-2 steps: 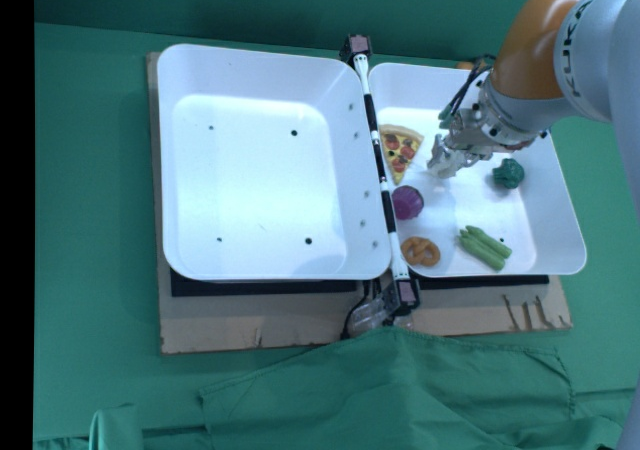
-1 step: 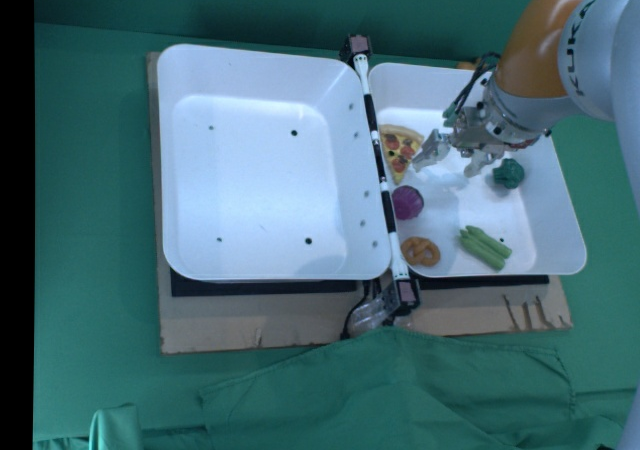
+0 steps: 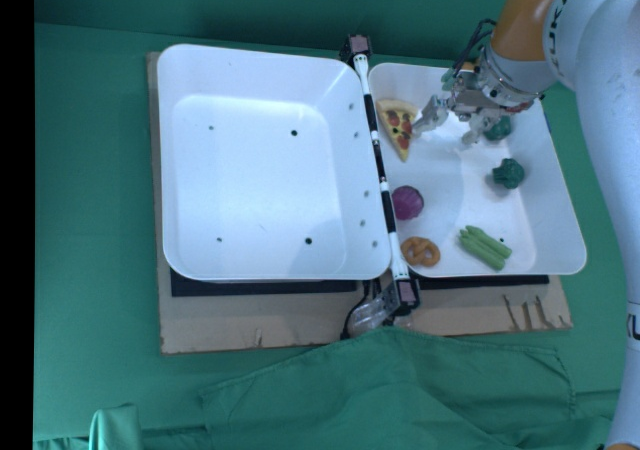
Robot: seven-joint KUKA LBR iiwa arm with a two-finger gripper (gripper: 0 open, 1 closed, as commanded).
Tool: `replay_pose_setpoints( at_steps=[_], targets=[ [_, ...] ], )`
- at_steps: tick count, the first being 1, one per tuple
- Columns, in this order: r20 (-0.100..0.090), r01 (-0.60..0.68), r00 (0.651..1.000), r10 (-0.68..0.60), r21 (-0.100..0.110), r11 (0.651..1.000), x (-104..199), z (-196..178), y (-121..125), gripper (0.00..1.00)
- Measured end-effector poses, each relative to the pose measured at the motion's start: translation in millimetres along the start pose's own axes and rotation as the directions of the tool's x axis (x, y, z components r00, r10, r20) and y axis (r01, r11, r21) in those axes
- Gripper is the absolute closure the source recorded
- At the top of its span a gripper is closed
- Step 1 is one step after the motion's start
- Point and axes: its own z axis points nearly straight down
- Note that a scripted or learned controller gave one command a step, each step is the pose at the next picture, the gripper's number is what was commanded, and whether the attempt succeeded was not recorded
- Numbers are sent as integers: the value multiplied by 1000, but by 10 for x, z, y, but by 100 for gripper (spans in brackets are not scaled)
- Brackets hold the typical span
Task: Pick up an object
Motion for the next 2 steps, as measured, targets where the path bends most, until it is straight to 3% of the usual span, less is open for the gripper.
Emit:
replay_pose_setpoints(
  at_steps=[1,2],
  targets=[
    [2,-4,1000,4,-9,1000,235,-45,-822,0],
    [2,-1,1000,1,-5,1000,-77,-13,43,0]
  ],
)
